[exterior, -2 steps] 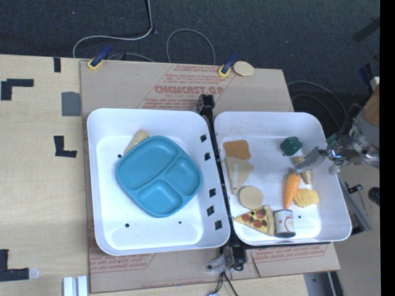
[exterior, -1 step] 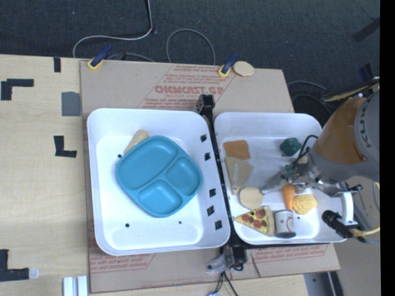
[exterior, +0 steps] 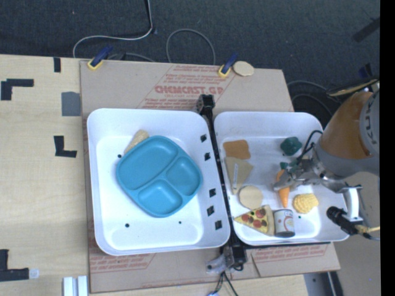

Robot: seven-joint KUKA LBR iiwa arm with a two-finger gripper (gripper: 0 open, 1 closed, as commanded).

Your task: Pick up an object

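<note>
2 white bins [exterior: 99, 165]; 1 blue tray [exterior: 159, 175]; 1 pizza slice [exterior: 256, 219]; 1 can [exterior: 284, 222]; 1 corn [exterior: 305, 203]; 1 carrot [exterior: 284, 195]; 1 green toy [exterior: 290, 145]; 2 yellow clamps [exterior: 97, 61].

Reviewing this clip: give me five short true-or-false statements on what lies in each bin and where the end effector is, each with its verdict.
1. The blue divided tray lies in the left bin. True.
2. The pizza slice lies in the left bin. False: it lies in the right bin, near the front edge.
3. The end effector is over the right bin. True.
4. The small can stands beside the pizza slice. True.
5. The yellow corn piece rests on the blue divided tray. False: it lies in the right bin, near the orange carrot.
</note>
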